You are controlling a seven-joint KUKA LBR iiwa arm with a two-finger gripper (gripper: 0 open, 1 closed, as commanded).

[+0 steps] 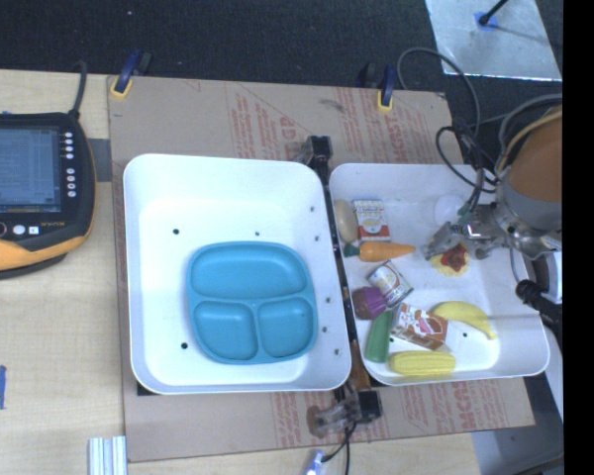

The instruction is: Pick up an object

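We're looking down at 2 white bins on a cardboard sheet [277,117]. Left bin [158,196] is holding 1 blue 3-compartment tray [249,300], sitting low and center. Right bin [515,359] is carrying all the small items. The arm [537,171] is reaching in from the right, over the right bin's upper right part.

The gripper [459,241] is hanging at the arm's left end, fingers spread apart, nothing between them that we can make out. A small red and yellow piece [454,261] is lying just below the fingertips; we can't tell if they're touching it.

Going down in size through the right bin: a banana [462,316] is lying at lower right, a corn cob [422,363] near the front wall, a printed packet [418,327] between those 2. A green cucumber [378,335] is leaning upright just left of the packet, a purple piece [368,302] at its top end, a small can [388,281] just above that. A carrot [384,250] is lying crosswise mid-bin, a red-and-white carton [370,218] above it, a pale egg-shaped item [346,225] beside the carton by the left wall.

A pendant [30,191] with a screen is sitting far left on the bench.
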